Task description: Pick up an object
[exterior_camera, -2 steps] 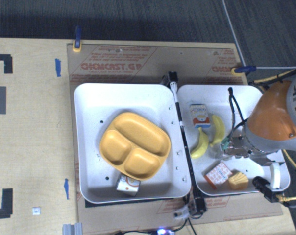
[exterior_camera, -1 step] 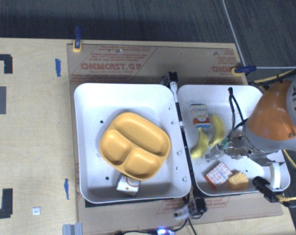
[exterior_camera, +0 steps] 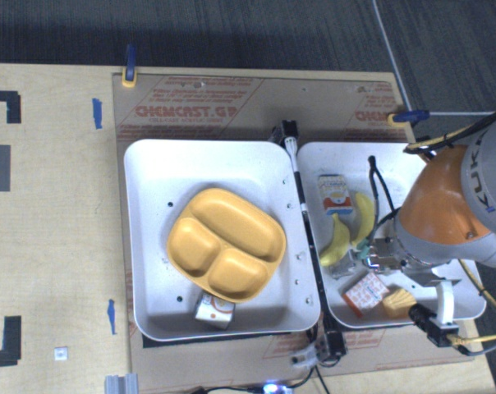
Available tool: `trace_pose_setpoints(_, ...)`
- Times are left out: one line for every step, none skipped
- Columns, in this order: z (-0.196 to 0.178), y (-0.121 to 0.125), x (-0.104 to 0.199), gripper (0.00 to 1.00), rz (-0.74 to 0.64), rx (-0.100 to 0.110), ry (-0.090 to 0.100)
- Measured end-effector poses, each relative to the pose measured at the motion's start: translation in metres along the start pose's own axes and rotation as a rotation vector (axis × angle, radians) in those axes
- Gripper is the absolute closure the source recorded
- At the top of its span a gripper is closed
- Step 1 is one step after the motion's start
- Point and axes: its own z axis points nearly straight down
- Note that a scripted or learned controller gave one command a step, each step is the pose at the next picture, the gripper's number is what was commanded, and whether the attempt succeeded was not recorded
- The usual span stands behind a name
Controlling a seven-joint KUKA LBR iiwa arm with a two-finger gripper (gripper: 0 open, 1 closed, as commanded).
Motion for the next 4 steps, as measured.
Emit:
trace_pose_setpoints(-0.011, 0.002, 0.0, 1.0, 0.001, -0.007, -0.002)
trace_pose_setpoints(-0.011, 0.002, 0.0, 0.0, 0.001, -0.007, -0.002)
trace_pose_setpoints(0.0, 0.0, -0.002, 0.0, -0.002, 0.001, 0.003)
trace_pose_setpoints(-0.011, 0.002, -0.003, 1.0, 0.0, -0.006, -0.001)
